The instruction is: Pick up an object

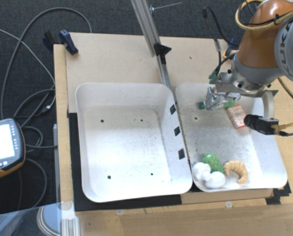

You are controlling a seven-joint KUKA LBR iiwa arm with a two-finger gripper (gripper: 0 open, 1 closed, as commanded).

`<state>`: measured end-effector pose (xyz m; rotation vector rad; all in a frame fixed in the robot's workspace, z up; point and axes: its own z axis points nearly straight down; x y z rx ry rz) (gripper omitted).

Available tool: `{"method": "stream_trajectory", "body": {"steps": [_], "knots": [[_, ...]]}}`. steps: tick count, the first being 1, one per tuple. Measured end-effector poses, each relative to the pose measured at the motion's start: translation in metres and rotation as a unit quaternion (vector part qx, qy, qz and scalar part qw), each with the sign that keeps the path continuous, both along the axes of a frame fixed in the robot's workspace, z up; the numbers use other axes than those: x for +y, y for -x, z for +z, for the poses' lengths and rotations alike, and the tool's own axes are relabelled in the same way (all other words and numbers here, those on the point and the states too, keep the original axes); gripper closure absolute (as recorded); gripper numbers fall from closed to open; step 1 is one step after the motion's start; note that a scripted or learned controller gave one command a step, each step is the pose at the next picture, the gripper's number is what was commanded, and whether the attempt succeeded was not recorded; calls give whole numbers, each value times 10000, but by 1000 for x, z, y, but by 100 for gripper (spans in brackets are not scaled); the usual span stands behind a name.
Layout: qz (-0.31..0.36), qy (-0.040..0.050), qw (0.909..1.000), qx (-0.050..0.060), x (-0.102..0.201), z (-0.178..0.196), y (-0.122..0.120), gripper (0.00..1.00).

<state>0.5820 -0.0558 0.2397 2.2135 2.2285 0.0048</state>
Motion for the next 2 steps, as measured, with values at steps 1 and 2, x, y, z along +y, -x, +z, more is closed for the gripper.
{"method": "stream_trajectory", "body": {"steps": [1, 2], "knots": [[3, -8, 10000, 21, 57, -2, 1, 100], [2, -5, 10000, 2, 108, 7, -7, 100]]}}
